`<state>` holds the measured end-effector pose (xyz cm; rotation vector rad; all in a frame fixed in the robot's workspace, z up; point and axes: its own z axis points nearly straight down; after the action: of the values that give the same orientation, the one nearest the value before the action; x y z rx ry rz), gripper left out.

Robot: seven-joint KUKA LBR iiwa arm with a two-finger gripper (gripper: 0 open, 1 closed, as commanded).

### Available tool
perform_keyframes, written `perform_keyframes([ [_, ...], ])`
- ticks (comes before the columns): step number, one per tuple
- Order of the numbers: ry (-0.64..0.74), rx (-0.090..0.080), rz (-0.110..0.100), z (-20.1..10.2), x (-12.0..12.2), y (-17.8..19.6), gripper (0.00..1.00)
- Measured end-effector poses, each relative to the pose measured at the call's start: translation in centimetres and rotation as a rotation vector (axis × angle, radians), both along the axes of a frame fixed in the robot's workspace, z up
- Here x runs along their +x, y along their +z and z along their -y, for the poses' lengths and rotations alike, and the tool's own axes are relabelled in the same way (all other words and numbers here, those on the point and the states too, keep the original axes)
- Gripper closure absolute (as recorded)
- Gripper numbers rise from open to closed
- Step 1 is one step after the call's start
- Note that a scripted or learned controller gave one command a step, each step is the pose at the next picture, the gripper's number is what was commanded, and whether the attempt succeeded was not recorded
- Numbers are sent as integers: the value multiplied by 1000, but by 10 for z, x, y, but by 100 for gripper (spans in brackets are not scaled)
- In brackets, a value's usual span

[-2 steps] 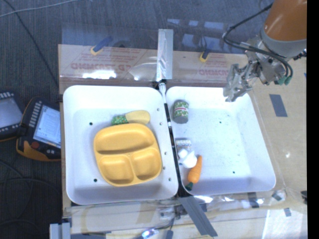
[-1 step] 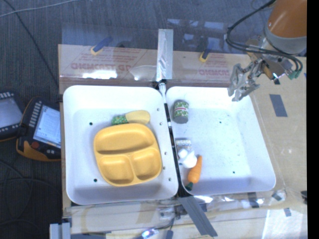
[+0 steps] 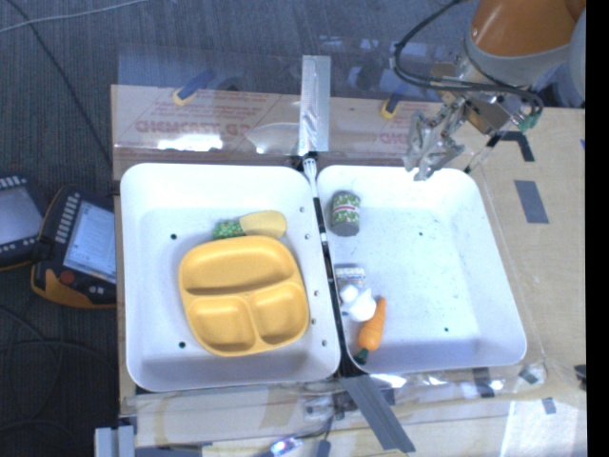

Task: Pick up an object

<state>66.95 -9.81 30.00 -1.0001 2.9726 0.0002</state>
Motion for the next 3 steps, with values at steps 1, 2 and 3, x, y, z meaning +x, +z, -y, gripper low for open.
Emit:
perform_keyframes([
  [1,98,-1,-2,-51,0,-8,100],
  [2,325,-1,1,-94,-2,23,100],
  [3,719,0,-1,-101,-1,-5,100],
])
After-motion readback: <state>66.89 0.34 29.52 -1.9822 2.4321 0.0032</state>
